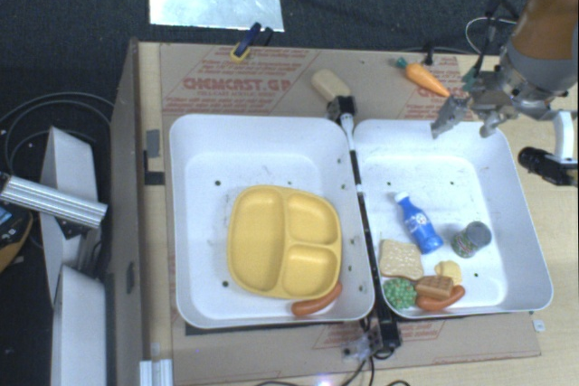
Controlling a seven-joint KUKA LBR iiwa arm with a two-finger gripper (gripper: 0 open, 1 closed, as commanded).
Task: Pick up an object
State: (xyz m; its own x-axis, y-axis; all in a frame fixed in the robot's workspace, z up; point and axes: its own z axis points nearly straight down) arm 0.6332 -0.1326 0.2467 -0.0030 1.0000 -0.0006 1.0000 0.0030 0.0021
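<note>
So the gripper (467,121) hovers upper right, fingers apart and empty, above the right bin (517,194); looks pre-grasp, needs to drop toward the blue bottle (417,221).

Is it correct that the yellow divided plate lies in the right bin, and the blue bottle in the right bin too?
Not quite. The camera view shows the yellow divided plate in the left bin, not the right. The blue bottle does lie in the right bin.
</note>
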